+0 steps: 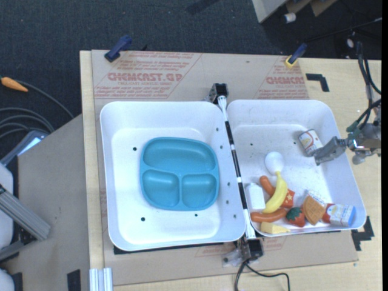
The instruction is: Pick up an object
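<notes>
The gripper [324,152] pokes in from the right side, low over the right bin [282,110]. It is grey and looks like hard metal, and only its tip can be seen. Nothing sits between its ends. A small round can [310,140] with a white and orange label lies tipped over just beside the gripper, a little up and to its left, so close that I cannot tell if they touch. A smooth white egg [274,160] lies further left of the gripper. Below and to the left of the gripper is a pile of toy food. There is a curved yellow banana [277,194], a long orange carrot [268,215], a flat yellow wedge of cheese [273,228], a red strawberry [296,217], a brown cracker [313,210] with tiny bumps, and a little white and blue carton [342,214] lying on its side. Far to the left of the gripper is the left bin [121,126]. A smooth blue plastic plate [179,173] with three hollow parts lies flat in it. Both bins are shallow and white, with rounded corners.
</notes>
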### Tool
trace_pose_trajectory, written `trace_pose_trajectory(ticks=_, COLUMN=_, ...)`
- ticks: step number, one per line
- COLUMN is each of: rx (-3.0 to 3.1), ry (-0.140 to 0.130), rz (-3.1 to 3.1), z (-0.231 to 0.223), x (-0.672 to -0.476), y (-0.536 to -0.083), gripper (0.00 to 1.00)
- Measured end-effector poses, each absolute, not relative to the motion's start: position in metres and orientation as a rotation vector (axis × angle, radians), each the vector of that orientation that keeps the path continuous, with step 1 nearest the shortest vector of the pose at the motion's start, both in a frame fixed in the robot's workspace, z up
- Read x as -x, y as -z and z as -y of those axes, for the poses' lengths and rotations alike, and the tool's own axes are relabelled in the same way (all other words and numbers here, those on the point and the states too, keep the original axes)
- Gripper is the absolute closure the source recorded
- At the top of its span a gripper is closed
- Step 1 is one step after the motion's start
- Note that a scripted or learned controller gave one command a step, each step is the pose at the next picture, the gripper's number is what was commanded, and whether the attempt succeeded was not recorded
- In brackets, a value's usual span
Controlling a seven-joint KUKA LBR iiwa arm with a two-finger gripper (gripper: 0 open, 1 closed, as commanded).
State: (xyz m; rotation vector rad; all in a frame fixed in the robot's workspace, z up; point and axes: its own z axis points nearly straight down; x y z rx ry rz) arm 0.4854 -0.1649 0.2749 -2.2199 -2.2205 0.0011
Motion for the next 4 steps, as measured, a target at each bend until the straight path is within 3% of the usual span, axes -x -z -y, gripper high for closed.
trace_pose_trajectory(ticks=1, rx=2.221, ry=-0.001, rz=2.220, z=0.173, x=-0.506, y=-0.135, gripper=0.00)
trace_pose_trajectory(ticks=2, rx=2.221, ry=0.001, rz=2.222, z=0.135, x=-0.590, y=-0.084, gripper=0.00)
trace_pose_trajectory(ticks=3, rx=2.220, ry=-0.002, rz=2.219, z=0.142, x=-0.527, y=-0.084, gripper=0.00)
trace_pose_trajectory(ticks=4, rx=2.222, ry=0.000, rz=2.219, z=0.141, x=-0.527, y=-0.094, gripper=1.00)
